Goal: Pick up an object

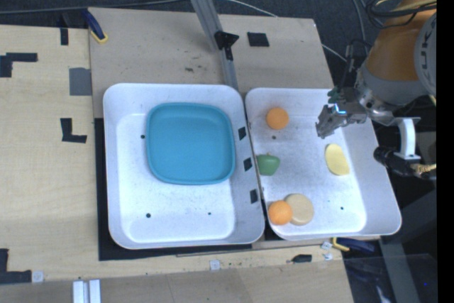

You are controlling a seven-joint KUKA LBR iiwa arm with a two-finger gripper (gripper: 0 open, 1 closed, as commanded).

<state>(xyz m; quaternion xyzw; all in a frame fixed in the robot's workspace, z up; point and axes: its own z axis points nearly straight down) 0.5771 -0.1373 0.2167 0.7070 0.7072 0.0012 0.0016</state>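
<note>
Hovering over the far right part of the right bin (369,220), the jaws (328,121) hang above bare floor; whether they are open or closed cannot be told. Nearby lie a yellow lemon (338,159), two oranges (277,118) (279,213), a tan disc (300,209) and a green piece (267,164). Left bin (124,223) holds a blue plate (190,142).

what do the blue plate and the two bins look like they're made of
The blue plate looks like smooth plastic: one even colour, rounded corners, a soft matt sheen. The left bin and the right bin look like thin moulded white plastic with rounded rims, their floors speckled with dark marks. None is certain from looks alone.
</note>
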